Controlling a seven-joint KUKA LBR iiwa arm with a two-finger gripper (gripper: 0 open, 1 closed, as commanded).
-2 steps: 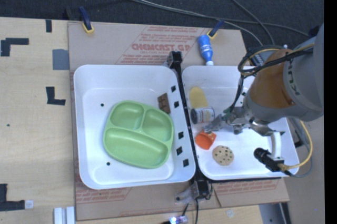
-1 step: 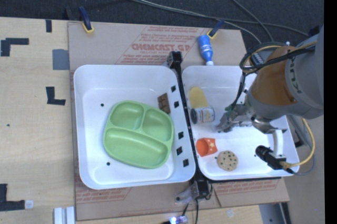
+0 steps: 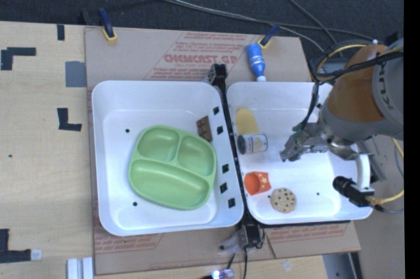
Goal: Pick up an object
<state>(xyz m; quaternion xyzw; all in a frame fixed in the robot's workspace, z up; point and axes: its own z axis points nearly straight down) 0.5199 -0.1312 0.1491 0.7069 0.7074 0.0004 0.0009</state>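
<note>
the arm (image 3: 357, 97) reaches in from the right, its orange band above the wrist sitting over the right bin (image 3: 295, 97). the gripper (image 3: 291, 151) hangs low inside that bin, near its middle, pointing toward the left wall. its fingers are dark and foreshortened from this slant, so i cannot tell how far apart they stand, and nothing can be made out between them.

just left of the gripper, a small can (image 3: 253, 143) lies on its side near the divider. above the can rests a pale yellow piece (image 3: 246, 119). below it sits a small orange object (image 3: 257, 183), and just beside that, to the right, a round speckled cookie (image 3: 283, 200) lies flat near the front wall.

the left bin (image 3: 108, 159) holds a green divided plate (image 3: 173, 167), with a small brown block (image 3: 204, 128) near its upper right, close to the divider. a blue bottle (image 3: 256, 62) lies on the cardboard behind the bins.
</note>
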